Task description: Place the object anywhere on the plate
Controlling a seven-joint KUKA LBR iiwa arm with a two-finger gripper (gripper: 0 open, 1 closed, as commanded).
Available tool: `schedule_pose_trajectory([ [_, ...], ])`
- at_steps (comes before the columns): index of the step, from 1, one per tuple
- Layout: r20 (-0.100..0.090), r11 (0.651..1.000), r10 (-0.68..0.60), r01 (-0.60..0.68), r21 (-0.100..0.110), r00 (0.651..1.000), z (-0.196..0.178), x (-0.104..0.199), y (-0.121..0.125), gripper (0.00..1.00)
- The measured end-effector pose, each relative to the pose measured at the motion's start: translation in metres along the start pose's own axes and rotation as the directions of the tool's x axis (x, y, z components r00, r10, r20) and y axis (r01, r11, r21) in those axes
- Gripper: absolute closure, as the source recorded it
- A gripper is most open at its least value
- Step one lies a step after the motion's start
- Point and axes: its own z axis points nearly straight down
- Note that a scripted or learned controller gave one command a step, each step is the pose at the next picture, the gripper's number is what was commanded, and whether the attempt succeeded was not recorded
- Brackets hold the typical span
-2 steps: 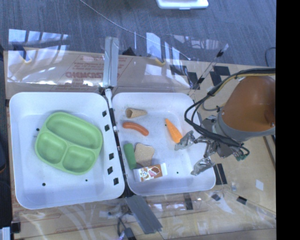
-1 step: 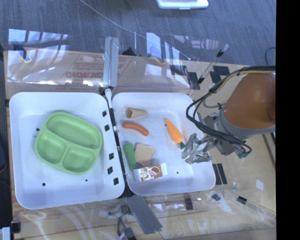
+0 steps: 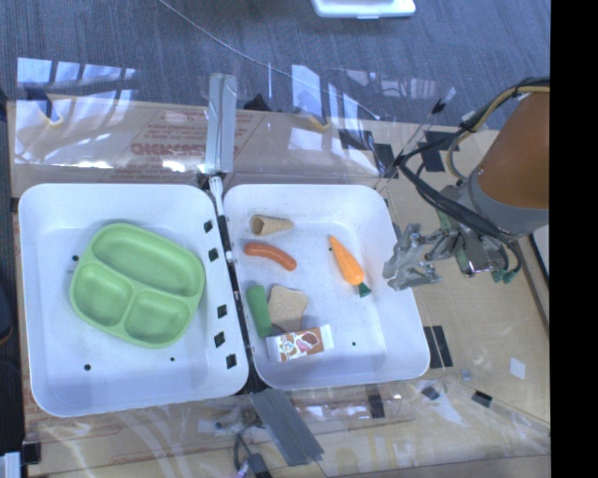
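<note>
Orange and nearest the claw (image 3: 404, 271), the carrot (image 3: 347, 262) is lying in the right bin (image 3: 402, 331) just left of it, long axis running upper-left to lower-right, while the green plate (image 3: 137, 283) is sitting far left; claw's spread: cannot tell.

Two shallow white bins side by side on the table (image 3: 486, 345): left bin (image 3: 47, 373), right bin (image 3: 397, 345). Between them, a grey metal strip (image 3: 221, 121) running up past the rims. Behind, clear plastic sheeting (image 3: 308, 131). At top edge, a white flat object (image 3: 363, 7) on dark floor.
</note>
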Motion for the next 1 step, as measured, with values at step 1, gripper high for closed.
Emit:
schedule_pose_trajectory([
  [1,-0.012,0.999,0.033,-0.034,-0.007,0.999,0.1093,0.0290,0.0250,1.00],
])
